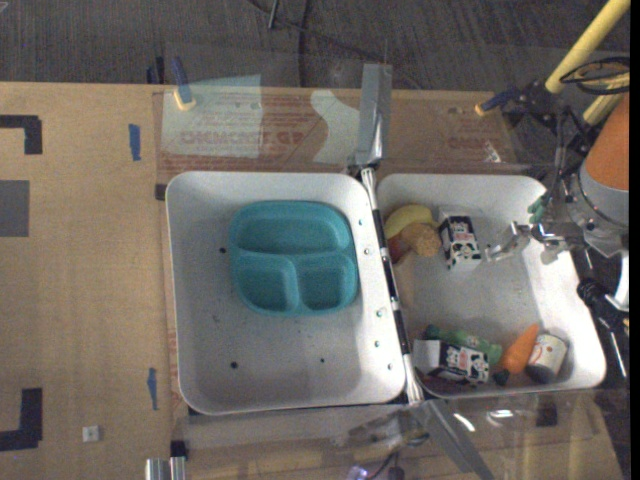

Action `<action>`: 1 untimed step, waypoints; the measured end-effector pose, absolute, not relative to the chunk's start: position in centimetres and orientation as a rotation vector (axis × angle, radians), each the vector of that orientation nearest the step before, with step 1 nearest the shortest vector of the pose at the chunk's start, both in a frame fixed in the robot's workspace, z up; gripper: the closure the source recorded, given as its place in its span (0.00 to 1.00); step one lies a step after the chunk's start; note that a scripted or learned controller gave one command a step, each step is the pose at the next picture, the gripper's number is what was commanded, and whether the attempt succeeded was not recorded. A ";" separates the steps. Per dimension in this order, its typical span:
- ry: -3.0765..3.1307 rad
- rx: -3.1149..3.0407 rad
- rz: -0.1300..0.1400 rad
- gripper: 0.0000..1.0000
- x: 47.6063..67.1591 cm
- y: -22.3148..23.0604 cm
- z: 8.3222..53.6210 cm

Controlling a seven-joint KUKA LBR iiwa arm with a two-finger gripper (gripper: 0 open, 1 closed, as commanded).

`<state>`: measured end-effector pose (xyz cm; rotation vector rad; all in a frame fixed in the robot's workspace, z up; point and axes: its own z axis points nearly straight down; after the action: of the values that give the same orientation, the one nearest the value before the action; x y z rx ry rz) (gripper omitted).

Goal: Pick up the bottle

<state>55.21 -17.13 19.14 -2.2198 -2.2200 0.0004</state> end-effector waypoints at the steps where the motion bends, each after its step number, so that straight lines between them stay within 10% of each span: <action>1: -1.889 -2.520 -0.011 0.00 52.5 -13.8 9.0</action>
<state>52.47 -13.84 9.00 -2.5197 -1.8888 -0.0110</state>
